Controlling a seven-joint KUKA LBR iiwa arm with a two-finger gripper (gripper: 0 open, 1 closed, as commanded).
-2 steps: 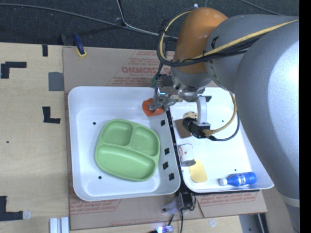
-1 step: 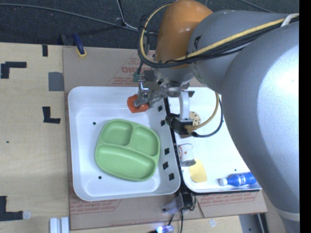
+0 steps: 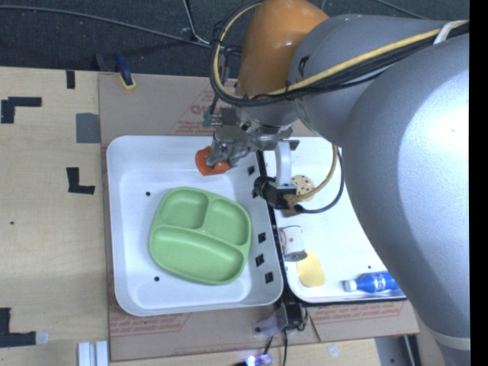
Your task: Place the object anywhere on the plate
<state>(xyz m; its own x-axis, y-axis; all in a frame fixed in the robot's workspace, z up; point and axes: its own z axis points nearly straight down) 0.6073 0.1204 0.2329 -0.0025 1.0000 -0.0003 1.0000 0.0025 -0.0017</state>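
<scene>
Arm: reaches in from the right, bent over the left bin (image 3: 122,204).
Tool (image 3: 221,155): pinching the orange object (image 3: 207,162) (small, partly hidden).
Plate (image 3: 200,235): green, three compartments.

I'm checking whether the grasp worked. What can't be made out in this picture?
- Gripper: its fingers are lost behind the wrist hardware.
- Orange object: partly covered by the gripper, so its kind and any grasp are unclear.
- Right bin: the arm hides much of it.
- Blue bottle: one end cut off by the arm.

Blue bottle (image 3: 371,284), yellow piece (image 3: 311,270), right bin (image 3: 343,235)
</scene>
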